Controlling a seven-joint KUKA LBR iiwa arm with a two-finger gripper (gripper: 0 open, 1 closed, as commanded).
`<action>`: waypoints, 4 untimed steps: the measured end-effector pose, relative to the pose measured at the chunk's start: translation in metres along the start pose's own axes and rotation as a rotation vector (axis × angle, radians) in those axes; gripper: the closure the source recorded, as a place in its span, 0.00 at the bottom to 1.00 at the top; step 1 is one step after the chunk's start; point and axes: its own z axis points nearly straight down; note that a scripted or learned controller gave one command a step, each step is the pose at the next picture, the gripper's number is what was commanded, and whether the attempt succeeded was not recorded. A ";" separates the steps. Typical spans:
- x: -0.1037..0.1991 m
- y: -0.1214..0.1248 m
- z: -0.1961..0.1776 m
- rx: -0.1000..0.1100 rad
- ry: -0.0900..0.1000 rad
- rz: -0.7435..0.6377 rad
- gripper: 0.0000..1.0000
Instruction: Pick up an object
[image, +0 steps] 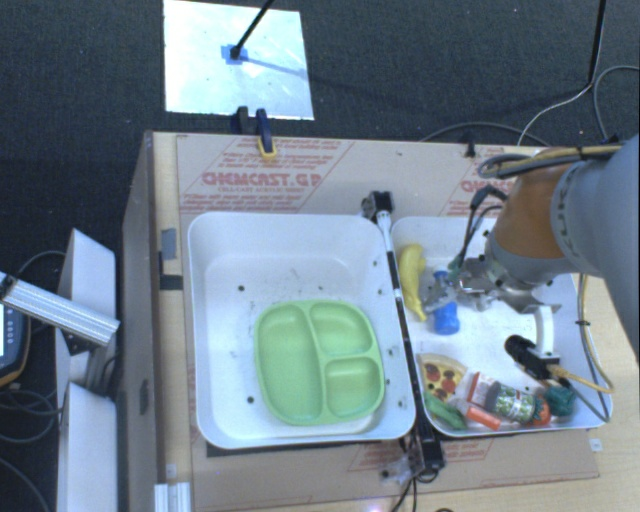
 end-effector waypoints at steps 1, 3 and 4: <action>0.015 -0.011 0.000 0.000 0.001 -0.001 0.00; 0.013 0.019 0.000 -0.002 0.000 -0.001 0.00; 0.019 -0.006 0.000 0.000 0.000 0.001 0.00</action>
